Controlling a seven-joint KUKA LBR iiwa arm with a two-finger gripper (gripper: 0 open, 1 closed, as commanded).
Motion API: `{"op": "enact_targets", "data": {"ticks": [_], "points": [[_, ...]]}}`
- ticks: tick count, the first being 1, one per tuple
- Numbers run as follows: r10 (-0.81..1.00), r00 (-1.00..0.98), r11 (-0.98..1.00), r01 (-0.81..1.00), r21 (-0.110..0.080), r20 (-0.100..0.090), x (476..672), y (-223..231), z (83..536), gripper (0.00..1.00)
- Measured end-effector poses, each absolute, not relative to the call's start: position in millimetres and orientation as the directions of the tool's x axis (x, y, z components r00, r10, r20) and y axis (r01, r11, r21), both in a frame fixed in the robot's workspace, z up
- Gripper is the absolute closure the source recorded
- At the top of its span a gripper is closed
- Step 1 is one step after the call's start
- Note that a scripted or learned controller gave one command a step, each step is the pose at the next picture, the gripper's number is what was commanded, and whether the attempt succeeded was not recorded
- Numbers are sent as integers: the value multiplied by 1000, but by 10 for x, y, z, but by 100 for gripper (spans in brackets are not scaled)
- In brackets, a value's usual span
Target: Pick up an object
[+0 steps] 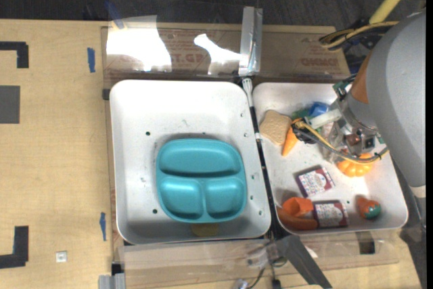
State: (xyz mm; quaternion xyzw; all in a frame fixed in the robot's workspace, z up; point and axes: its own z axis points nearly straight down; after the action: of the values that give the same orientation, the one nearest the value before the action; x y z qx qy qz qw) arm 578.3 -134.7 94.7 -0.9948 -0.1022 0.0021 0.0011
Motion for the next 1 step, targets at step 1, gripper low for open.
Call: {"op": "enact_targets", "data": {"ticks": [1], "points": [[201, 979, -980, 201, -2, -5, 5779, -1358, 948, 0]]}}
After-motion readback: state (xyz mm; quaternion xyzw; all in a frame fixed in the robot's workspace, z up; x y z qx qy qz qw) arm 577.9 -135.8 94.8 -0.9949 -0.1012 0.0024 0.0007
